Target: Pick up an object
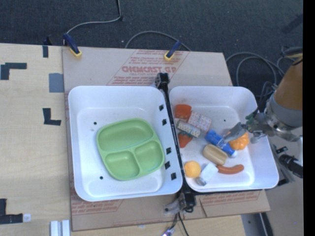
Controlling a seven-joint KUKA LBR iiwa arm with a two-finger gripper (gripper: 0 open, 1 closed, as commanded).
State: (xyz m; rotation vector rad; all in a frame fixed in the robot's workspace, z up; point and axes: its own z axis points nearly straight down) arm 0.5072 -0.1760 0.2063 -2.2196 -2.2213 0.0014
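The right bin [246,98] holds several small items. Among them are a blue block [215,138], an orange fruit [240,143], a tan bread roll [214,154], a red sausage [230,169], a yellow ball [192,169], a white piece [209,172], a patterned box [196,122] and an orange-red cup [182,111]. My gripper [233,133] reaches in from the right, low over the bin. Its tip lies between the blue block and the orange fruit, close to both. Nothing is visibly lifted off the bin floor.
The left bin [78,132] carries a green divided plate [130,148]. A black divider with clips [169,132] runs between the bins. Cables [246,63] trail behind the right bin. The orange-banded arm [290,90] stands over the right rim.
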